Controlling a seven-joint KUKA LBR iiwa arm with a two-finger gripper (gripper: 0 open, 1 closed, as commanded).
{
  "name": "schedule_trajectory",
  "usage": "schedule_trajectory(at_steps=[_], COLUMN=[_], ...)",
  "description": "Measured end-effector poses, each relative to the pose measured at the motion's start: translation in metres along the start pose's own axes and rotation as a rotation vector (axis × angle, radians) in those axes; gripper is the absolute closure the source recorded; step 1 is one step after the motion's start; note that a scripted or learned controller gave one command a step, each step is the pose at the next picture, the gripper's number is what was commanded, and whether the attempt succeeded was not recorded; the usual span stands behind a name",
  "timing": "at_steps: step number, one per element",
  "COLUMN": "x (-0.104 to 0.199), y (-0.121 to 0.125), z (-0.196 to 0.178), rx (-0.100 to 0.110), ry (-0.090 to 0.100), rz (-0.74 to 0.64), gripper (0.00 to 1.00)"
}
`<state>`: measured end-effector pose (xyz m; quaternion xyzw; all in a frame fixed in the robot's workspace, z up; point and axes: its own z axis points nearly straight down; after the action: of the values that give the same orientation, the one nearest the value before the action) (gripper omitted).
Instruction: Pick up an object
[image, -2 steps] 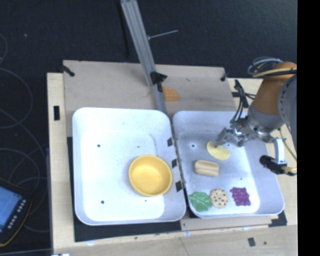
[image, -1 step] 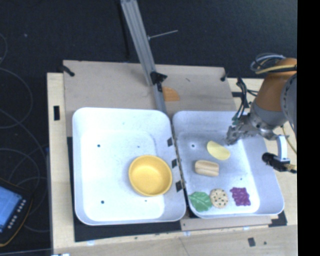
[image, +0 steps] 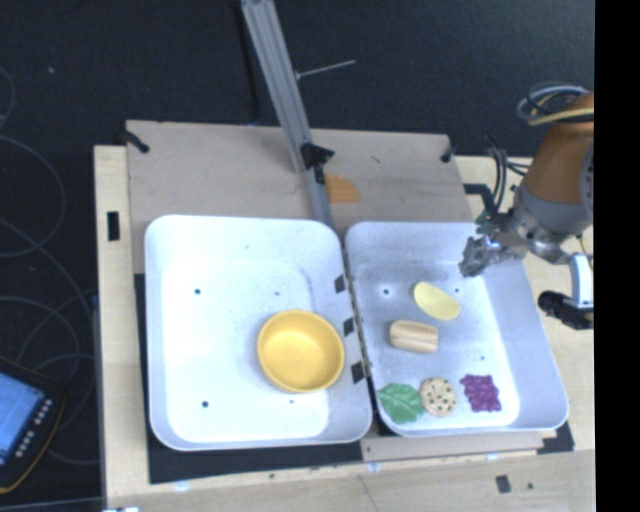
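Five items (image: 438, 300), perhaps; one bowl (image: 299, 350).

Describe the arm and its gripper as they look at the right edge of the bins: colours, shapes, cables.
The arm is a rounded, thick-bodied limb with a broad orange band above a grey wrist section. Thin looped cables, pale and dark, arch over its top. Below the wrist sits a compact dark grey gripper, blocky and small beside the arm. A white and black fitting juts out beneath the wrist.

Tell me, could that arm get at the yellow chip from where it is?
Probably yes. The gripper hovers over the right bin's upper right part, and the yellow chip lies apart from the bread roll, with nothing between them.
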<state>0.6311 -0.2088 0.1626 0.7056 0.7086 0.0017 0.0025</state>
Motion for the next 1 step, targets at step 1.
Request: schedule_trajectory(at_steps=[1], x=[0.0011], y=[0.0009], z=[-0.0445], rx=[-0.001], ry=[-0.001], rz=[-0.001], gripper=[1.00])
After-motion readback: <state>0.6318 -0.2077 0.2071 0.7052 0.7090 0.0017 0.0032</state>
